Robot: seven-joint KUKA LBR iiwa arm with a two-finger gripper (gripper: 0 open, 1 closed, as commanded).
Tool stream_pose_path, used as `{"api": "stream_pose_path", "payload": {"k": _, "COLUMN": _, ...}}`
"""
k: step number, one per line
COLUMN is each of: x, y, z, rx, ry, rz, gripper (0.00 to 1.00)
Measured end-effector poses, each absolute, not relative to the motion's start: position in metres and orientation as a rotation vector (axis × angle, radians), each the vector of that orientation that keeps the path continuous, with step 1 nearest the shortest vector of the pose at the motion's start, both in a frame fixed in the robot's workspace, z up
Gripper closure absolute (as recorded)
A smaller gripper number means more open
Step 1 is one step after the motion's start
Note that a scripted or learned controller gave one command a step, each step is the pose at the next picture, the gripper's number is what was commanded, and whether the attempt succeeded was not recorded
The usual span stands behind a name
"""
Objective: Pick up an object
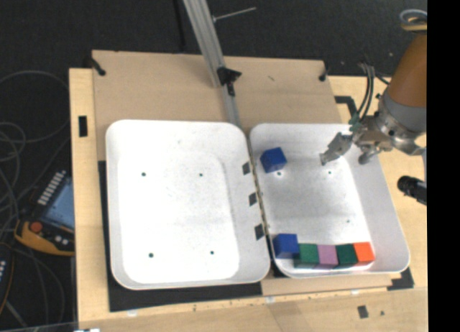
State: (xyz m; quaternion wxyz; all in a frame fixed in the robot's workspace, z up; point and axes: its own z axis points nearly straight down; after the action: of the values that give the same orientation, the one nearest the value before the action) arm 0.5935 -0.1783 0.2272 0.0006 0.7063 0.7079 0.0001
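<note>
Camera view, looking down at a slant, showed my claw point(350, 147) hanging over the upper right part of the right bin point(381, 208). Its two fingers point(332, 151) were spread apart with nothing between them — I held no object. My arm came in from the right edge, the orange band above the wrist.

Inside that right bin, a blue cube point(272, 159) sat alone near the upper left corner, well apart from the claw. Along the bin's near wall five blocks stood in a row, touching or just beside one another: a blue block point(286, 244) at the left end, then a green block point(308, 254), a pale purple block point(328, 254), a dark green block point(346, 254) and an orange block point(364, 252) at the right end.

The left bin point(180, 201) lay side by side with the right one on the worktop point(165, 83) — I saw only small dark specks on its white floor.
</note>
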Motion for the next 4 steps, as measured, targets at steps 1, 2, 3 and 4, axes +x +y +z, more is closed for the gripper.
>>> {"api": "stream_pose_path", "payload": {"k": 1, "x": 0.605, "y": -0.1, "z": 0.235, "rx": 2.21, "ry": 2.232, "rz": 0.006, "gripper": 0.0}}
{"api": "stream_pose_path", "payload": {"k": 2, "x": 0.628, "y": -0.086, "z": 0.128, "rx": 2.221, "ry": 2.228, "rz": -0.007, "gripper": 0.0}}
{"api": "stream_pose_path", "payload": {"k": 3, "x": 0.673, "y": -0.1, "z": 0.107, "rx": 2.217, "ry": 2.218, "rz": 0.004, "gripper": 0.0}}
{"api": "stream_pose_path", "payload": {"k": 4, "x": 0.673, "y": -0.101, "z": 0.115, "rx": 2.212, "ry": 2.225, "rz": -0.002, "gripper": 1.0}}
